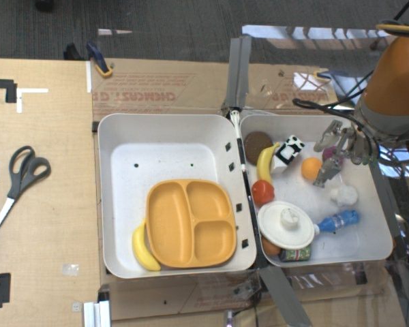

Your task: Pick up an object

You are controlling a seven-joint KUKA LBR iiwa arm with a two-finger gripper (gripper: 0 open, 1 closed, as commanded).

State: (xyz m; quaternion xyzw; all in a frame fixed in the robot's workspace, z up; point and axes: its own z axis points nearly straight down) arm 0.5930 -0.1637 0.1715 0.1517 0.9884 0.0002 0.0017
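My gripper (330,161) hangs over the right bin (375,251), its fingers spread apart above the bin's upper right part with nothing between them. Just left of the fingertips lies an orange ball (311,168). A small purple item (329,153) sits right by the fingers. Below them rests a white crumpled object (343,195). Further left are a black-and-white cow toy (289,150), a banana (264,163), a brown round item (257,144) and a red tomato (262,191). A white lidded pot (287,225) and a blue bottle (338,221) lie near the front.
The left bin (123,182) holds a yellow divided plate (191,222) with a second banana (143,249) beside it. A green can (294,254) peeks from under the white pot. Scissors (17,179) lie on the bench at the left. Cables trail at the right.
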